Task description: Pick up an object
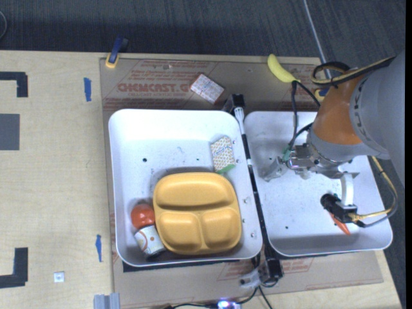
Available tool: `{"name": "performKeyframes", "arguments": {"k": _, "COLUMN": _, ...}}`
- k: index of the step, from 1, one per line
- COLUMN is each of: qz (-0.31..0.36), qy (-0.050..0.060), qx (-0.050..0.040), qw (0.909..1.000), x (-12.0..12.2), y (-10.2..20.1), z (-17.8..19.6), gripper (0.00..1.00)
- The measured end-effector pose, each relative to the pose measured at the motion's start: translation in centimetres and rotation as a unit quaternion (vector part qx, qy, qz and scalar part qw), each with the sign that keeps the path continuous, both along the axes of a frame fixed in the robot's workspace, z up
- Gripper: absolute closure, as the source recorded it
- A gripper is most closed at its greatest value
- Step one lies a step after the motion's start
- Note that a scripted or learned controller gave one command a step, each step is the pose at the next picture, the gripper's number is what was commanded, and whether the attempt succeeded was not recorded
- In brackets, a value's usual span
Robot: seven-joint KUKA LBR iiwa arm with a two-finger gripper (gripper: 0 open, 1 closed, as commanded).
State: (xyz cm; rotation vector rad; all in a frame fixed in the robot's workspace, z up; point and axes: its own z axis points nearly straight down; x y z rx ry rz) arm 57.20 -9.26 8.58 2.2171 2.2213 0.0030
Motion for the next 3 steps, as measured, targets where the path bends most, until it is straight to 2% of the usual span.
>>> {"name": "performKeyframes", "arguments": {"k": 1, "qz": 0.000, "qy": 0.001, "qx": -0.0002, "qw": 1.0000, "x": 1.8, "y": 0.1, "z": -0.1, "gripper": 0.00}}
{"name": "performKeyframes", "arguments": {"k": 2, "qz": -0.001, "qy": 0.001, "qx": -0.0002, "qw": 1.0000, "x": 8.4, "y": -7.5, "z": 0.0, "gripper": 0.00}}
{"name": "performKeyframes", "arguments": {"k": 3, "qz": 0.001, "qy": 0.000, "qx": -0.0009, "qw": 1.0000, "x": 8.5, "y": -7.3, "z": 1.1, "gripper": 1.00}}
